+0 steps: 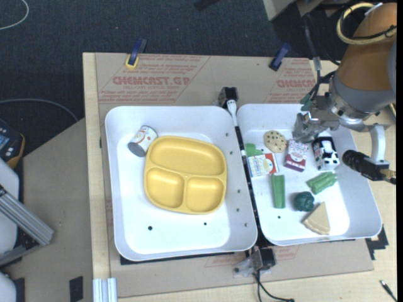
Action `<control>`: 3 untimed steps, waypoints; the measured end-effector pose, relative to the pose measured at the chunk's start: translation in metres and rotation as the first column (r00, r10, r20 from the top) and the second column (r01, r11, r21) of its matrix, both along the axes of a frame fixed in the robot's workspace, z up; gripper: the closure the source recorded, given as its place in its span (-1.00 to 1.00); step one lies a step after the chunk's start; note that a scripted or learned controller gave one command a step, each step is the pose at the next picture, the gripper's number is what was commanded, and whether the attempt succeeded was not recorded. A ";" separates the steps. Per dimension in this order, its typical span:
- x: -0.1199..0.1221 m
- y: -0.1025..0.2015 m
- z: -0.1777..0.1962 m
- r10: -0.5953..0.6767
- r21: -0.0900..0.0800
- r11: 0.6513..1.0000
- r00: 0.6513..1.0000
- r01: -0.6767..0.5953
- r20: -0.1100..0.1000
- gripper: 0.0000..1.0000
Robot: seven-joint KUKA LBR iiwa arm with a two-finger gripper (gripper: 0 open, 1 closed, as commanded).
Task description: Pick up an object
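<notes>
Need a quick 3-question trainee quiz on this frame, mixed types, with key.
1. True or false: the yellow divided tray lies in the left bin.
2. Which sits nearest the pincer? A) cookie B) sandwich wedge C) small can
3. Fill in: the small can lies beside the tray's upper-____ corner.

Key: 1 true; 2 A; 3 left.

Dark carpet floor (94, 17), brown board bench (189, 74), blue clamps (135, 50)
</notes>
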State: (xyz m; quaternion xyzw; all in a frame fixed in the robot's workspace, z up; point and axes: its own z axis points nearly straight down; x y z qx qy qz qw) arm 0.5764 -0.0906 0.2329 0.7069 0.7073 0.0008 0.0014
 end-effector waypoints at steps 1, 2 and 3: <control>0.008 0.013 -0.004 0.001 0.000 1.000 1.000 -0.001 -0.001 1.00; 0.010 0.004 -0.017 -0.001 0.000 1.000 1.000 0.001 -0.005 1.00; 0.008 -0.004 -0.012 -0.001 0.000 1.000 1.000 0.001 -0.001 1.00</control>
